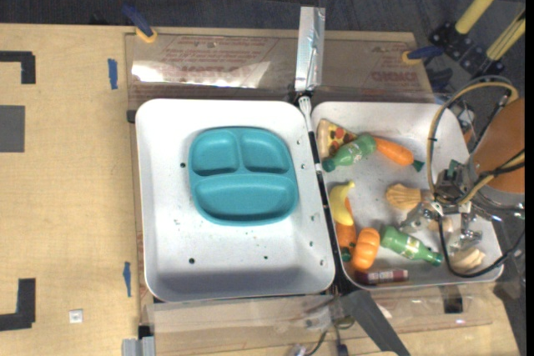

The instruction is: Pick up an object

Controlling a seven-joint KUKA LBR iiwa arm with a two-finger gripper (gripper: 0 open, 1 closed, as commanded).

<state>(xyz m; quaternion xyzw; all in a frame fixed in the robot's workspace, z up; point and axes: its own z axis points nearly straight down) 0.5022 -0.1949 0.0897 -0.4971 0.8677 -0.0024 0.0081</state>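
Green bottle [410, 247] (lying flat) sits just left of the claw [446, 223], whose 2 fingers stand apart.

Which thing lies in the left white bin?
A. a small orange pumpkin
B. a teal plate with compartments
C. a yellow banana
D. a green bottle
B: the teal plate, divided into compartments, lies in the middle of the left bin, while the green bottle, the orange pumpkin and the yellow banana all lie in the right bin.
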